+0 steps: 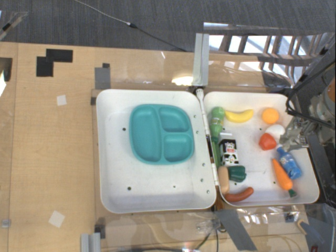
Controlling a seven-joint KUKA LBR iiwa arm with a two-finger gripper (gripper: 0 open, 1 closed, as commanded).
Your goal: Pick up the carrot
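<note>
claw: the claw sits over the right edge of the right bin, just above the blue bottle. honestly can't tell how wide it's open, and nothing shows between its tips
carrot: the carrot lies flat in the right bin near the right wall, green end toward the front corner, right beside the blue bottle and apart from the claw
counter: light wood counter with a few black squares stuck on at the far left and a couple of pale tape patches
room: dark grey carpet past the counter, thin cable running across it, some metal rails behind the right bin
left bin: the left bin has a teal divided plate in the middle
right bin stuff: banana, orange ball, red pepper-looking thing, sausage, green veg along the left wall, a dark green block
labels: there's a small black and white carton with a picture on it, but any writing is too small to read
</note>
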